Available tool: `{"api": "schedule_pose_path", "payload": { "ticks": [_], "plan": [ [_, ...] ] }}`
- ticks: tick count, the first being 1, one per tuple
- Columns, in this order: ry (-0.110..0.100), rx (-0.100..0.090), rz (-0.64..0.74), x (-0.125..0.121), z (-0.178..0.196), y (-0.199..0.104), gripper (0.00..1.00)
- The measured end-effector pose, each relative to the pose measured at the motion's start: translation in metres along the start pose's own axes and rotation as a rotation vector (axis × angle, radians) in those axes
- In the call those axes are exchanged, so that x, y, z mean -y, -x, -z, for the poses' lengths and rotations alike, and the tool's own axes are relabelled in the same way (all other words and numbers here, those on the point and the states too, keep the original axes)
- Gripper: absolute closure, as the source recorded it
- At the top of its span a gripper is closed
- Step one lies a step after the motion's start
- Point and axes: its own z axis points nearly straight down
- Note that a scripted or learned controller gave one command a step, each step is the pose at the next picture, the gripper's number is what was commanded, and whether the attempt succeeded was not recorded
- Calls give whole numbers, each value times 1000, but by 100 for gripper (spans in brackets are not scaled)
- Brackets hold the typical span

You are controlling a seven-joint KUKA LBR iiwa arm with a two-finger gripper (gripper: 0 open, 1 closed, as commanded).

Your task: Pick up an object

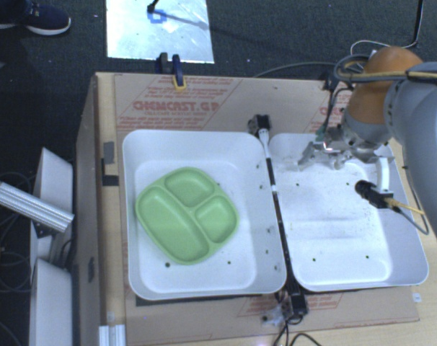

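While looking down at a slant from above, noted two shallow white bins side by side on a cardboard-covered surface (204,99). Logged left bin (236,157) holding one green plate (187,213), three compartments, lying flat, open side up, turned at an angle to the bin's walls and somewhat nearer the left wall than the right. Recorded right bin (334,244) with dark specks scattered over its floor.

Found gripper (321,158) low over the right bin's far left corner, close to the seam between the bins. Saw fingers (305,158) spread apart, gripping nothing. Placed gripper well apart from the green plate, with the seam between them. Traced grey arm (417,114) reaching in from the right over the right bin's far right corner, orange band (388,63) above the wrist.

Marked a black clip (260,125) at the far end of the seam, another at the near end. Spotted a blue and yellow clamp (177,71) on the surface's far edge, red lettering printed on the cardboard just beside it. Beyond, noted a shiny sheet (159,19) on dark carpet (290,20) and a dark shoe (42,19) toward the far left. Logged a ribbed metal bar (27,206) left of the surface.
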Motion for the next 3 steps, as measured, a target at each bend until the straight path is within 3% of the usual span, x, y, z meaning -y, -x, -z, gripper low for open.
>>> {"api": "schedule_pose_path", "payload": {
  "ticks": [1, 2, 3],
  "plan": [
    [3, 1, 1, -1, 11, 1, 100],
    [3, 1, 1, -1, 11, 1, 0],
    [-1, 2, -3, -3, 0, 60, 0]
  ]
}}
